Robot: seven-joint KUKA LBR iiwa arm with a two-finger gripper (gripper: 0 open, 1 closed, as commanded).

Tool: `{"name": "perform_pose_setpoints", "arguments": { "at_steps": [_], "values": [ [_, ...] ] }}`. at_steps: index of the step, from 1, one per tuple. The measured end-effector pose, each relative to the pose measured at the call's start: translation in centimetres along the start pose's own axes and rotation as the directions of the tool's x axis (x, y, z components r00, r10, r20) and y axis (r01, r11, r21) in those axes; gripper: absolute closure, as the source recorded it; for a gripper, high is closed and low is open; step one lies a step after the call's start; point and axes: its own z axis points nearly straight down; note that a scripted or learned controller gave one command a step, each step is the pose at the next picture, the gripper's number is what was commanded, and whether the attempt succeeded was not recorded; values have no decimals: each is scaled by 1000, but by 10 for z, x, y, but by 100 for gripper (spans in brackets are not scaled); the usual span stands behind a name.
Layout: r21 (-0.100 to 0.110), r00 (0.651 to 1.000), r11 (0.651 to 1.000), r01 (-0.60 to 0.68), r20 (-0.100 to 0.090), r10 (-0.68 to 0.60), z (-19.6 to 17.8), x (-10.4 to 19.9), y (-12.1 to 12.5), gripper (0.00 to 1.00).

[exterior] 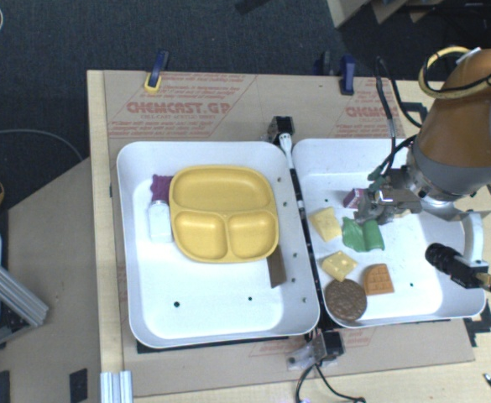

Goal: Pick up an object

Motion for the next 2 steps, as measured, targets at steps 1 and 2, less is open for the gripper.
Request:
{"name": "perform_pose_setpoints", "arguments": {
  "at_steps": [1,2],
  "values": [
    [-1,1000,1000,2,-1,-2,1,15,-1,100],
    [-4,1000,1000,1,1,-1,4,10,6,100]
  ]
}}
